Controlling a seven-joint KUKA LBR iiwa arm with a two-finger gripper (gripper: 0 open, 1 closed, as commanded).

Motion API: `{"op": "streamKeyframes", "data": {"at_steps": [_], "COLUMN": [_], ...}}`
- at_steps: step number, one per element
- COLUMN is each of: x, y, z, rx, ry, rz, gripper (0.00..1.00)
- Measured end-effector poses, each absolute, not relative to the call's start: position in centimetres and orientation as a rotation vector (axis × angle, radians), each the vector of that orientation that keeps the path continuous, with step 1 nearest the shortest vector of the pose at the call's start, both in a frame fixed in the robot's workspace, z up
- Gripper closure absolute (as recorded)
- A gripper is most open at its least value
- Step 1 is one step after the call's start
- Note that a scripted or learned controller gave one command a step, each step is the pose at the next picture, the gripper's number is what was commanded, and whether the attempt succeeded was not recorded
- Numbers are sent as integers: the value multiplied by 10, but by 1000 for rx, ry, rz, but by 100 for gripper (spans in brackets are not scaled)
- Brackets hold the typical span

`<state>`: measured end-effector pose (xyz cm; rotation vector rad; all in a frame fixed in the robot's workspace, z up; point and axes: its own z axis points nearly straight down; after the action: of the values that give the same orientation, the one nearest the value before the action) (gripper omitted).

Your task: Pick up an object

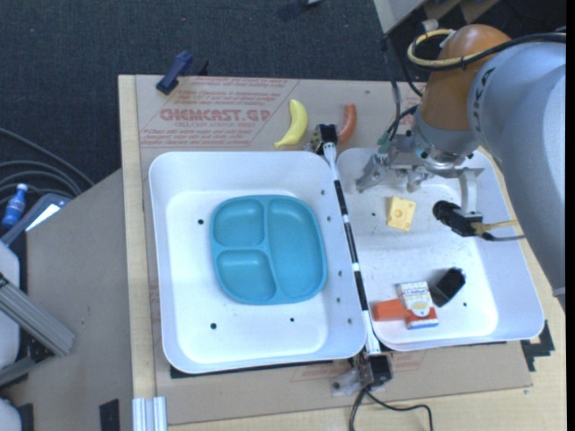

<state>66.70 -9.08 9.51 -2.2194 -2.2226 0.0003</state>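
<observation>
A yellow toy cheese wedge (401,214), seemingly light, stiff and best pinched across its flat sides, is lying upper-centre in the right bin (503,317); the end effector (396,172) is hovering above-left, fingers spread.

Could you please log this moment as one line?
gripper: above right bin's far end, nothing seen held | yellow holed cheese wedge: just below gripper, on bin floor | blue divided plate: left bin

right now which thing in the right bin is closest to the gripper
The yellow cheese wedge, lying just below the gripper; the black piece and small carton lie at the bin's near end.
</observation>
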Motion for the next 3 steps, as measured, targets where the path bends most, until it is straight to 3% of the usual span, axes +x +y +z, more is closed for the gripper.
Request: {"op": "streamKeyframes", "data": {"at_steps": [2, 3], "x": [667, 667], "y": [-115, -93], "z": [85, 85], "rx": [-2223, -2219], "ry": [-2221, -2221], "rz": [0, 1], "gripper": [0, 0]}}
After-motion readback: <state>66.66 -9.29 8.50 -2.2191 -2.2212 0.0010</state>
